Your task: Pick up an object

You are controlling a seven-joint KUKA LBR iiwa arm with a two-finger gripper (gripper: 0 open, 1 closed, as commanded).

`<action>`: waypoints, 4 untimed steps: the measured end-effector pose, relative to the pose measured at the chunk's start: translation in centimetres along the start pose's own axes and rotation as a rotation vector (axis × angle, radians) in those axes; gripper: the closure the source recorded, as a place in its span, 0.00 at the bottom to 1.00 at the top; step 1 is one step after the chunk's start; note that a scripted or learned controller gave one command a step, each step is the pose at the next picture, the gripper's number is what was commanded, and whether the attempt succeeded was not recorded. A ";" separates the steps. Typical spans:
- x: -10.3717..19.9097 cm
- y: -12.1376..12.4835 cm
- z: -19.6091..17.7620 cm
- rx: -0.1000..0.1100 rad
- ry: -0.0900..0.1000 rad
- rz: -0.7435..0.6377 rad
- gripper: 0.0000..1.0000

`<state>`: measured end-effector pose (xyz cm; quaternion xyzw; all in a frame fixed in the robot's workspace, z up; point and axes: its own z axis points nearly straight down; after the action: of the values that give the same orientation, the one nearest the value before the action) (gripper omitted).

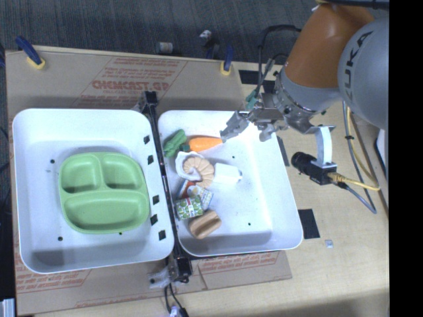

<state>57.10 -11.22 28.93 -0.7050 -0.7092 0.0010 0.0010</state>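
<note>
Nothing lifted yet: my gripper (250, 125), fingers spread and bare, hovers at the right bin's (281, 197) far edge beside the carrot (205, 142).

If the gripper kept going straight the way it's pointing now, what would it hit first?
Probably the carrot: the gripper points left and down toward it in the right bin. Depth is unclear, so it might meet the bin floor first.
</note>
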 end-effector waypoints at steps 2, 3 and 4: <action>-3.2 1.7 16.3 0.002 -0.002 -0.005 1.00; -1.9 -6.0 10.3 -0.001 0.000 0.000 1.00; -1.9 -6.0 10.4 -0.001 0.000 0.000 0.00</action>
<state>51.06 -13.14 18.57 -0.7049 -0.7093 0.0009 0.0007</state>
